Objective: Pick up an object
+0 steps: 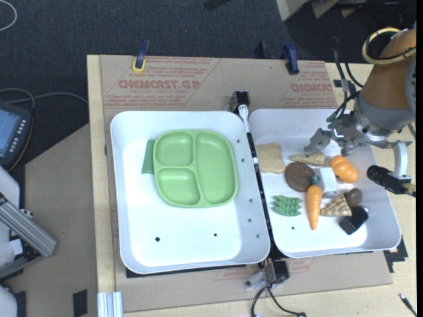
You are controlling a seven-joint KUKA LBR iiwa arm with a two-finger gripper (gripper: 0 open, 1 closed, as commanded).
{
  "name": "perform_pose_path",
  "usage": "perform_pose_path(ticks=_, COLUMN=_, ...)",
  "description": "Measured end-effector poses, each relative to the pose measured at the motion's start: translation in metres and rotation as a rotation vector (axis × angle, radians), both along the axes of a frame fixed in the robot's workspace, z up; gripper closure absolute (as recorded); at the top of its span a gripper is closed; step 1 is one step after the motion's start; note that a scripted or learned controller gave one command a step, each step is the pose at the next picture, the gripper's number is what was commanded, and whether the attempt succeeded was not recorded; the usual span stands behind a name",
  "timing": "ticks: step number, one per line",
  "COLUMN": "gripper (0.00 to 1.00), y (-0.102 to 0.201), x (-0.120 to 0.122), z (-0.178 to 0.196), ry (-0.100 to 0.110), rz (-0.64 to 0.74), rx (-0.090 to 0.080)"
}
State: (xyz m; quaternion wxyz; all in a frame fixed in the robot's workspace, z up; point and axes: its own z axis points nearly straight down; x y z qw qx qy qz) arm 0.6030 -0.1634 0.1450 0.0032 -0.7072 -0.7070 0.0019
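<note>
Near the front edge of the table [198,289], two white bins are sitting side by side. In the right bin [377,240], a black block [353,219] is lying closest to the front corner. Just past it, a carrot [314,206] is pointing toward the front, with a tan wedge [337,207] beside it and green pea pods [287,205] near the bin's left wall. A little farther back, a brown oval piece [299,176] is touching the carrot's top, and an orange piece [344,169] is sitting toward the right. A slice of bread [269,157] is lying by the left wall. The left bin [132,230] is holding a green divided plate [195,166] near its back. Farther back in the right bin, the jaws [325,137] are hanging just over the toys, spread apart and gripping nothing.
</note>
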Motion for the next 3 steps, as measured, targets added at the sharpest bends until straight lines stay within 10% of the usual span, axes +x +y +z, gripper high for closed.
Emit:
perform_pose_path(ticks=2, gripper=0.0, y=-0.003, x=0.005, z=-0.058, ry=-0.008, rz=0.001, rx=-0.002)
perform_pose_path(ticks=3, gripper=1.0, y=-0.003, x=0.007, z=-0.045, ry=-0.015, rz=0.0, rx=-0.001)
